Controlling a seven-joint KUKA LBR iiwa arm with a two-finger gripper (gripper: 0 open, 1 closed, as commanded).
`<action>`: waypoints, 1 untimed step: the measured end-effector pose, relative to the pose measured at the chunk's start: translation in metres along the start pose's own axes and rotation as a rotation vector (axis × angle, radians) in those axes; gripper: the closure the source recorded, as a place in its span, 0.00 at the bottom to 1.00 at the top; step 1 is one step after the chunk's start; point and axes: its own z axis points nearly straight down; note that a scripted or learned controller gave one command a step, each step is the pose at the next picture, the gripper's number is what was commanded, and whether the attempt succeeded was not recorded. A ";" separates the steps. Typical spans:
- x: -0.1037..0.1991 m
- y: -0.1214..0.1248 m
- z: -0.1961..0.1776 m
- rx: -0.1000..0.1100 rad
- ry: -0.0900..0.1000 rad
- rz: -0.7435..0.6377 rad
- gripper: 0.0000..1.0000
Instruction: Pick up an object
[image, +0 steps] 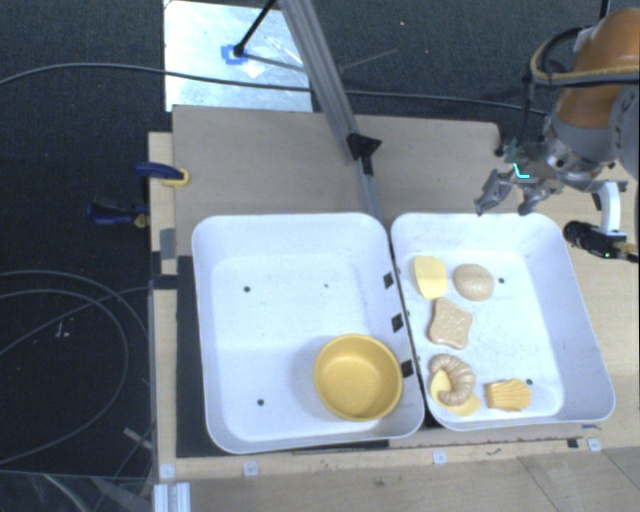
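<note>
In the right bin (575, 330) lie several food-like pieces: a pale yellow wedge (430, 277), a beige round bun (474, 281), a tan toast-shaped piece (450, 324), a curled croissant-like piece (453, 378) on a yellow slice, and a ridged orange-yellow piece (509, 395). The left bin (230, 300) holds a yellow bowl (358, 376) near its front right corner. My gripper (510, 198) hovers above the far edge of the right bin, its two fingers spread apart with nothing between them.
A grey metal pole (335, 90) slants across the bench behind the bins. Blue and yellow clamps (160, 175) sit at the bench's left edge. Cables run over the dark floor at the left.
</note>
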 end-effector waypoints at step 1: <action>0.000 0.000 -0.001 -0.001 0.000 0.000 0.00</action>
